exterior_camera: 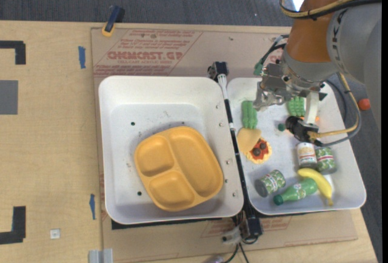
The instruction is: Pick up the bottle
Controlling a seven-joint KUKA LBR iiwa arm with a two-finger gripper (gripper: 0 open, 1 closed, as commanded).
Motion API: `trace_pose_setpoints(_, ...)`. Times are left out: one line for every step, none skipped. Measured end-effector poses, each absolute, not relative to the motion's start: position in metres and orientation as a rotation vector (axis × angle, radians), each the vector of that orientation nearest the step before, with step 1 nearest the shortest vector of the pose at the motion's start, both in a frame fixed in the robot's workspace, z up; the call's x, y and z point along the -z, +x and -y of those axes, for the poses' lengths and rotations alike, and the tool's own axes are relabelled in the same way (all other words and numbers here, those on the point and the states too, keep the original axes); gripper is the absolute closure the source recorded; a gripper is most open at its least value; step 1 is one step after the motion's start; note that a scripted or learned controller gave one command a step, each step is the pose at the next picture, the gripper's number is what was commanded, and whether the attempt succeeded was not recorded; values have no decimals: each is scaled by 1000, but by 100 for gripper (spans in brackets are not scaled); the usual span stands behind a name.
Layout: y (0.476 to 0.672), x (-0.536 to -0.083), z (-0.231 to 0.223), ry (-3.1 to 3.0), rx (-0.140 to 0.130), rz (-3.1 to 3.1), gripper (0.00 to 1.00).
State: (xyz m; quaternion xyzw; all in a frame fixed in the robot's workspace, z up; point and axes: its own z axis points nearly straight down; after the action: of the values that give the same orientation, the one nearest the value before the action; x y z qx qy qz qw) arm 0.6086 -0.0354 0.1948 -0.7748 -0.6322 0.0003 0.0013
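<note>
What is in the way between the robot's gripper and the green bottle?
The gripper hangs over the far part of the right bin. The green bottle lies near the bin's front, beside the banana. A pizza slice and a small can lie between them, low in the bin, so coming from above looks unblocked.

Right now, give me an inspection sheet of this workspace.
Surface: two white bins; left bin, right bin, on a cardboard-covered bench.
Job's things: green bottle lying on its side, near the right bin's front.
Clutter: banana, two cans, small jar, pizza slice, green vegetable; yellow divided tray in left bin.
Claw: claw over the right bin's back.
Cables: loops on the arm.
Surroundings: dark floor.
</note>
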Motion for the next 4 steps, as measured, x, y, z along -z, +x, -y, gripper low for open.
trace_pose_setpoints(562,-283,95,-2422,1,2003,100)
trace_pose_setpoints(525,-180,140,-2213,-1,2228,100)
trace_pose_setpoints(485,-226,198,-1938,1,2478,100)
trace_pose_setpoints(480,-129,222,-1842,4,2541,100)
